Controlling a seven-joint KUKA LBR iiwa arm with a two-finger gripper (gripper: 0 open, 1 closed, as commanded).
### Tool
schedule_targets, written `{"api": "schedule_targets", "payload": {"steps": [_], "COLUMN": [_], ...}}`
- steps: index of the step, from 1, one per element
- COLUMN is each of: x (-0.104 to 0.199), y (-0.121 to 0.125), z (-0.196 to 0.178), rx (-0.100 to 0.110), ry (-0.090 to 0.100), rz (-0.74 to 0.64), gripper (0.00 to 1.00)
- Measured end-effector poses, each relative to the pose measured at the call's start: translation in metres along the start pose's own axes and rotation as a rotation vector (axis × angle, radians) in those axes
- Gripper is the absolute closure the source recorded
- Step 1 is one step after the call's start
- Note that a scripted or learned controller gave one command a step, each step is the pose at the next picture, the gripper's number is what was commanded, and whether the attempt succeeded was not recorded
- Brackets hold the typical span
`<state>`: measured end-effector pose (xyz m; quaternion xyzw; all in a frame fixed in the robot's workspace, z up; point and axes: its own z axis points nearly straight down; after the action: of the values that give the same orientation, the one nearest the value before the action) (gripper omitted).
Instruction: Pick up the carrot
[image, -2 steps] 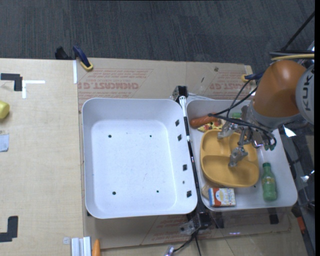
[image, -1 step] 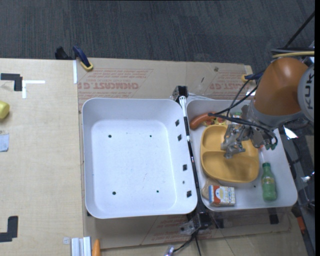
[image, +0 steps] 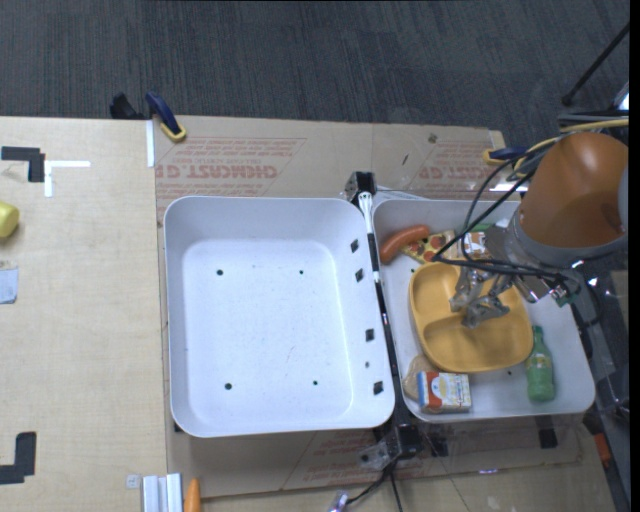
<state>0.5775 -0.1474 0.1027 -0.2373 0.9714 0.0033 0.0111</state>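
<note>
- My gripper (image: 478, 305) hangs over the yellow bowl (image: 470, 335) in the right bin (image: 575, 395), fingers pointing down into it.
- Fingers: they look slightly parted with nothing between them; I'm holding nothing.
- Carrot (image: 403, 241): orange-red, lying at the right bin's far-left corner, just beside the wall shared with the left bin (image: 200, 400). Apart from my fingers, beyond the bowl's rim.
- Risk: closing here grabs the bowl or air, not the carrot; I'm over the wrong object.
- Risk: the carrot sits tight against the bin wall and next to a colourful packet (image: 438, 243). A finger may hit the wall or pinch the packet instead.
- Risk: moving across low, I could clip the bowl rim and shove it into the carrot.
- Risk: the carrot is rounded and lies at a slant, so a misaligned pinch probably squirts it out.
- Green bottle (image: 540, 368) and boxed item (image: 443, 391) sit near side, likely out of the way.
</note>
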Motion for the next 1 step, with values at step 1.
{"api": "schedule_targets", "payload": {"steps": [1], "x": [-0.0006], "y": [0.0016], "z": [-0.0077], "rx": [-0.005], "ry": [0.001], "rz": [0.002], "gripper": [1.00]}}
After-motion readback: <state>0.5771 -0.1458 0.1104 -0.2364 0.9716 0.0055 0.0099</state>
